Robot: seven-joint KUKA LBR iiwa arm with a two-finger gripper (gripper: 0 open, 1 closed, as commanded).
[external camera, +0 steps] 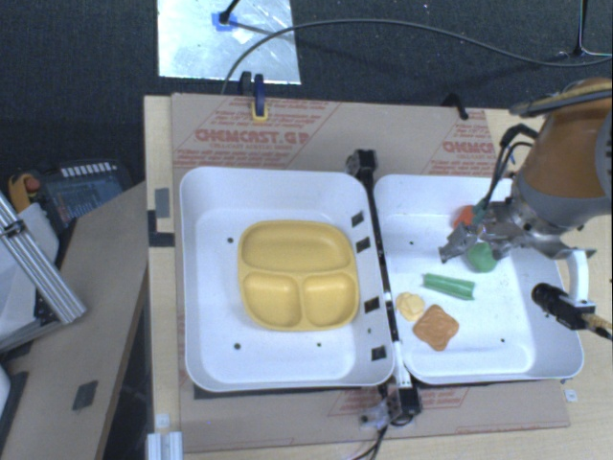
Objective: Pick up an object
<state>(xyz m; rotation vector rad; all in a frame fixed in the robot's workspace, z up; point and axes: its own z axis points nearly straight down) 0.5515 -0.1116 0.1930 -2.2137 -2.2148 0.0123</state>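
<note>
Objects lie in my right bin (546,353): a yellow piece (410,305), a waffle (436,327), a green stick (448,285). My gripper (466,244) hangs just above the stick, by a green ball (482,258); I cannot tell its spread.

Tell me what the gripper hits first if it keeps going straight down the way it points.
Probably the round green object right under the gripper in the right bin; an orange item sits close beside it, and depth is unclear.
</note>
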